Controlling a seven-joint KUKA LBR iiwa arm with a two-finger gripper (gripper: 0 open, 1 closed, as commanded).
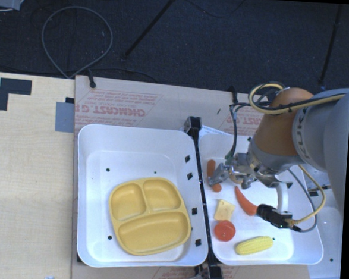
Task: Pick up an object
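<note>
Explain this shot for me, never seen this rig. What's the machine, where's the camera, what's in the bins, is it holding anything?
One fixed camera looks down at a slant on two shallow white bins. The grey robot arm with an orange band reaches in from the picture's right; its two-finger gripper is low in the right bin, beside a small orange carrot piece. Whether it grips anything cannot be told. That bin also holds a long red chili pepper, a pale yellow cheese wedge, a red tomato and a yellow corn cob. The left bin holds a yellow three-compartment plastic plate.

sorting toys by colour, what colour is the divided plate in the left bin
Yellow. The divided plate shows plainly in the camera view, lying in the left bin.
</note>
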